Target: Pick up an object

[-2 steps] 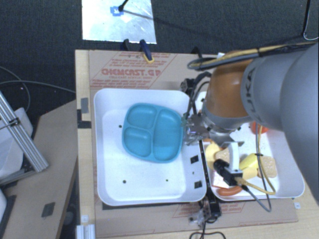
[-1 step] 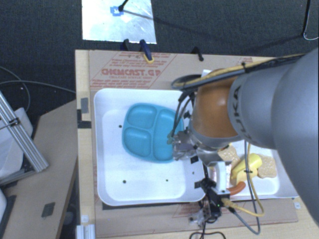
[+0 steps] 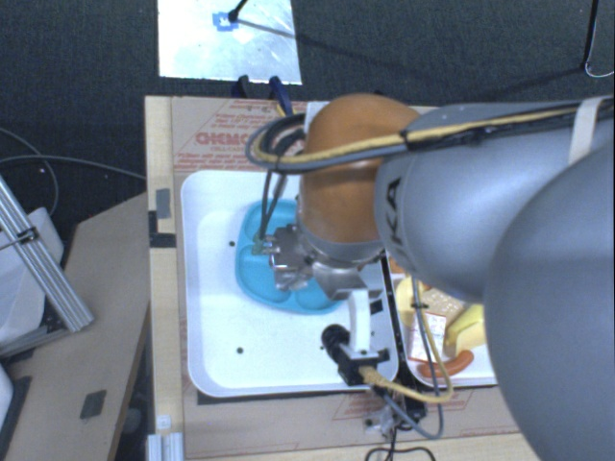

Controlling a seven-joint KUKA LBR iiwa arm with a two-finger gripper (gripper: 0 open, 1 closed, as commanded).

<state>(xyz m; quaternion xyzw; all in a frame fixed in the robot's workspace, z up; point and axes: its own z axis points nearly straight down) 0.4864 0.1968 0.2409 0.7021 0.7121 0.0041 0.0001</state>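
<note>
Grey arm housing (image 3: 500, 219) fills the right half of the camera view, reaching in over the bench with its orange band (image 3: 351, 171) sitting above the wrist, and cables looping off the band's left side. Cardboard sheeting (image 3: 221, 128) lies under the two white bins. Of these, the left bin (image 3: 216, 353) shows most of its floor and its near and left rims, while the right bin (image 3: 471, 377) is largely covered by the arm. On the left bin's floor lies a flat blue object (image 3: 258, 275), its right part hidden beneath the wrist. In the visible strip of the right bin sit a yellow object (image 3: 468, 329) and, just in front of it, a small red one (image 3: 454, 361). The gripper (image 3: 293, 269) hangs directly over the blue object, seen from above and behind; whether its fingers are apart or closed, or touching the blue object, cannot be told.
</note>
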